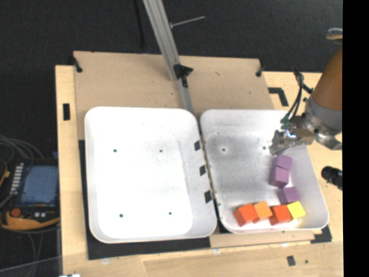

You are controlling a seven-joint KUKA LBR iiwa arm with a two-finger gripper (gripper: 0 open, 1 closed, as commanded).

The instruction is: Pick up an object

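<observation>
Six blocks crowd the right bin (242, 123); gripper (281, 142), opening indiscernible, hangs just above purple block (282, 170), presumably its target.

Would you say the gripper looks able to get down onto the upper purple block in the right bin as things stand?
Probably yes. The gripper hangs just above the upper purple block, whose top shows uncovered; the lower purple block sits close beside it, which might crowd one finger.

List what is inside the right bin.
The right bin holds two purple blocks, and along its near wall an orange-red block, an orange one, a red one and a yellow one. The end effector covers part of its floor.
</observation>
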